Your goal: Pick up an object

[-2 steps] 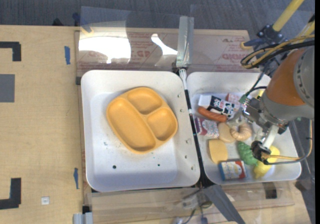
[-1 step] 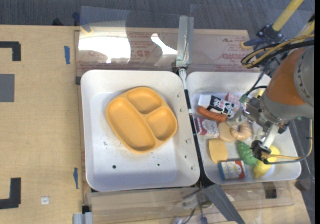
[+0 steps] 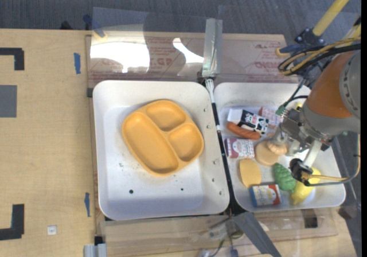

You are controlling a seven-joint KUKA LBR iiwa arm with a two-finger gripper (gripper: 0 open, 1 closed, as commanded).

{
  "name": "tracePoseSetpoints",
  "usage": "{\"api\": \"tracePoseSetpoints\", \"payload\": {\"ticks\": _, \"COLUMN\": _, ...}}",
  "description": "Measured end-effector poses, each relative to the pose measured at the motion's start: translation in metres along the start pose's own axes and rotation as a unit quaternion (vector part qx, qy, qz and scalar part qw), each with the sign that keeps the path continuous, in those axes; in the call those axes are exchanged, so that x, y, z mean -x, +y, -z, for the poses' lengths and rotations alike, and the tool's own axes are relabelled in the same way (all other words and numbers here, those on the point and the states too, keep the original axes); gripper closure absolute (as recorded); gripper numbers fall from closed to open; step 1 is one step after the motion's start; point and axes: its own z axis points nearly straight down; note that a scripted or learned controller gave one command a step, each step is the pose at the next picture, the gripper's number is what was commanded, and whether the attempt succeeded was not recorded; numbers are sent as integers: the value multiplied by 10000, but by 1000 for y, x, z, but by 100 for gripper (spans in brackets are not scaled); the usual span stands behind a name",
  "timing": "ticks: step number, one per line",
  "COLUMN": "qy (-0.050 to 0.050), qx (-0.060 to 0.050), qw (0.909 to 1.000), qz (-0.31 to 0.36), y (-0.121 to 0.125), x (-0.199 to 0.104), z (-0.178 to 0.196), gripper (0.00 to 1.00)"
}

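Note:
The right bin (image 3: 335, 178) holds a pile of toy food. A tan bun (image 3: 265, 152) lies in the middle, with an orange-red sausage (image 3: 243, 131) and a black-and-white carton (image 3: 250, 118) behind it. A yellow cheese wedge (image 3: 249, 171), a small can (image 3: 265, 195), a green vegetable (image 3: 284, 176) and a yellow piece (image 3: 301, 192) lie toward the front. My gripper (image 3: 285, 142) is low in this bin, right beside the bun's right edge. The wrist hides what lies under it.
The left bin (image 3: 109, 152) carries an orange divided plate (image 3: 163, 136). A pink-and-white packet (image 3: 239, 147) lies by the divider between the bins. Cables and a yellow pole (image 3: 338, 3) run at the back right. Cardboard covers the bench on the left.

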Motion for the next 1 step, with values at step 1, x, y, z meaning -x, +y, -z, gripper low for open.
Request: {"api": "tracePoseSetpoints", "payload": {"ticks": 1, "qy": -10, "qx": -32, "qw": 9996, "qz": 269, "y": -13, "x": -64, "z": 138, "gripper": 100}}
